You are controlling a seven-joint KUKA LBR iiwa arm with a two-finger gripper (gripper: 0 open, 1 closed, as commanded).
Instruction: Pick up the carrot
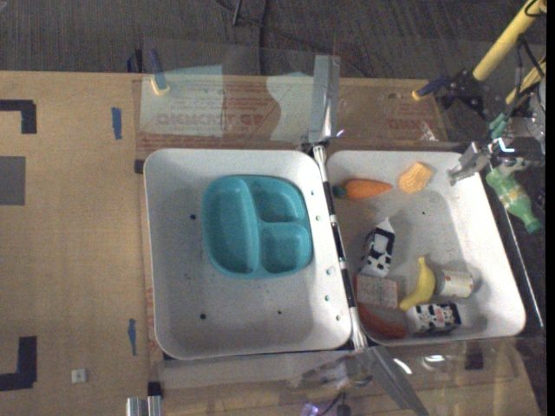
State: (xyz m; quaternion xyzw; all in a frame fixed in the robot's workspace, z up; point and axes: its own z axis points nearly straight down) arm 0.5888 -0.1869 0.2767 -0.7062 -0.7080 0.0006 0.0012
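A: Orange first: one carrot [365, 189], lying flat near the far wall of the right bin [486, 232], its green end toward the divider between the two bins.

B: And the rest of that bin, counted?

A: One pale orange chip-like piece [415, 177] just right of the carrot. Two black-and-white cow-patterned cartons: one [378, 250] mid-bin, one [436, 317] at the near edge. One banana [420, 282], one small tin can [455, 282] on its side just beside it. One reddish sausage-shaped item [384, 321] at the near left corner, with a pinkish flat packet [375, 289] against it.

B: The left bin?

A: One teal divided plate [257, 224] with three compartments, sitting in the left bin [173, 258].

B: Where's the gripper?

A: The gripper [464, 167] is at the right bin's far right corner, over the rim. A green bottle-like object [513, 199] sits just beside it outside the bin; whether anything touches it I can't tell.

B: Fingers open or closed?

A: Too small and cluttered to say. I can't tell.

B: Carrot relative to them?

A: Well apart, to the gripper's left in the camera view, with the chip-like piece lying between. Nothing visibly touches the carrot.
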